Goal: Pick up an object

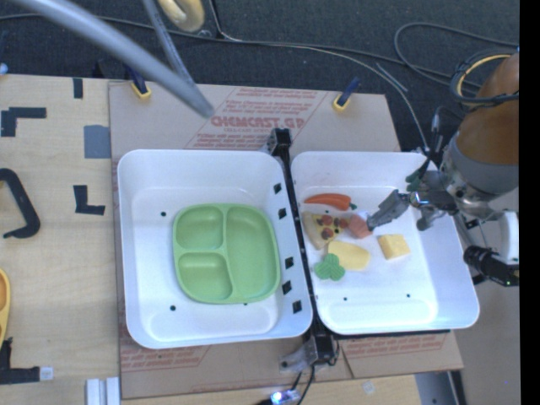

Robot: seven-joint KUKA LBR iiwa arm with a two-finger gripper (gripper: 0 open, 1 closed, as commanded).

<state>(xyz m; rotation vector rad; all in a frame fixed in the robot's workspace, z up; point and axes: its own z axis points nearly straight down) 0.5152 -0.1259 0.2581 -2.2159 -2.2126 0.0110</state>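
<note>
Grey arm point(483, 163) w/ orange band, black cables.

Two bins sit side by side: the left bin point(135, 226) holds a divided tray point(225, 253), the right bin point(439, 302) a cluster of food pieces point(348, 236) toward its left side (near the shared wall), with the gripper point(381, 213) just right of them

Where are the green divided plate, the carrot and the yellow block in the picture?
green divided plate point(226, 253): camera view, left bin, on the ridge between its compartments.
carrot point(327, 200): camera view, right bin, middle of its orange body.
yellow block point(392, 246): camera view, right bin, centre of its top face.
</note>
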